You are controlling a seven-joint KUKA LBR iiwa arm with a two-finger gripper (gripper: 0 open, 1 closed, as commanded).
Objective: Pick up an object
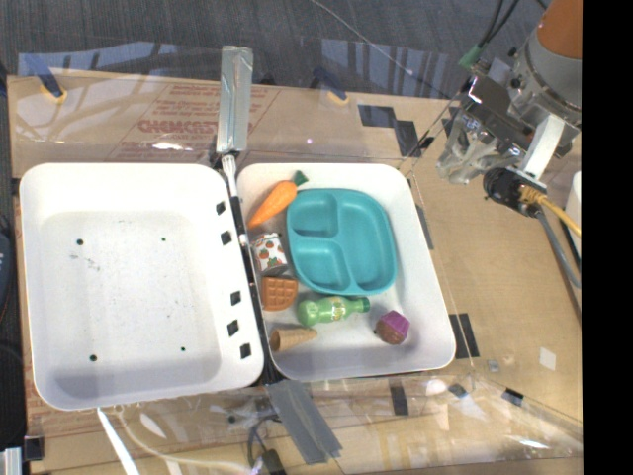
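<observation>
At the upper right of the frame, the end effector hangs over the bench, outside the right bin; its state I cannot tell. In that bin lie a teal tray, carrot, green bottle and purple object.

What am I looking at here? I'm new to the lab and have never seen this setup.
This is one camera fixed above a bench, looking down at a slant. The grey machine at upper right is a robot arm; its gripper hangs outside the bins, holding nothing. Two shallow white bins sit side by side. The right bin holds toys: a teal divided plate, a carrot, a green bottle, a waffle, an ice cream cone, a purple piece and a small printed box.
</observation>
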